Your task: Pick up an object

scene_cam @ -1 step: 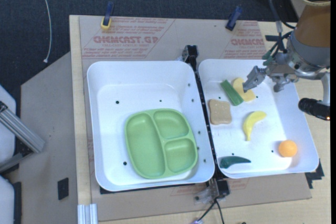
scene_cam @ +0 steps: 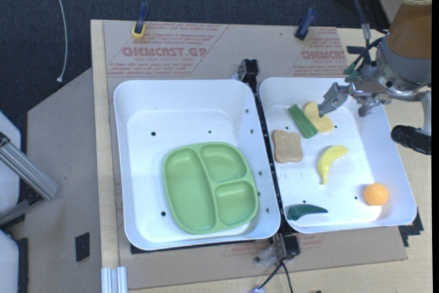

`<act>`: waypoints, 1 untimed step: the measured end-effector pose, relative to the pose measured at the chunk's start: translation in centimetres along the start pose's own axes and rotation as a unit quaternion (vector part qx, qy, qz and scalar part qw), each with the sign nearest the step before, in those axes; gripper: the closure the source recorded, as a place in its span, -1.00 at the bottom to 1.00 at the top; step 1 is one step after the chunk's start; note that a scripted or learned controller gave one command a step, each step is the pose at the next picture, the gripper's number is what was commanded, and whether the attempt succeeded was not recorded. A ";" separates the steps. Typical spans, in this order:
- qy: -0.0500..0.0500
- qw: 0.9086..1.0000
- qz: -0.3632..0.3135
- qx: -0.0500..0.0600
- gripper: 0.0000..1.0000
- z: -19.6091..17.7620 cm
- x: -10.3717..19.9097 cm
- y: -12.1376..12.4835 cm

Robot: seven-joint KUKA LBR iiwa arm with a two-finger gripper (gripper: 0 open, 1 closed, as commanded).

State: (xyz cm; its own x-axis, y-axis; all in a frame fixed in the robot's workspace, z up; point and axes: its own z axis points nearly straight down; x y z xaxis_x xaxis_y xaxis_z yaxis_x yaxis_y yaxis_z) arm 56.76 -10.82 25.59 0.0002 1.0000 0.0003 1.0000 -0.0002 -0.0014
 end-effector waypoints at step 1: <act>0.000 1.000 0.000 0.001 -1.00 4.3 0.4 0.4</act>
State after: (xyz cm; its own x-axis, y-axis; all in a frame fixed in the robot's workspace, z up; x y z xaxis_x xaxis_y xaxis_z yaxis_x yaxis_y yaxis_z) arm 57.16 -10.43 21.27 0.0000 1.0000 0.0007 1.0000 0.0000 -0.0040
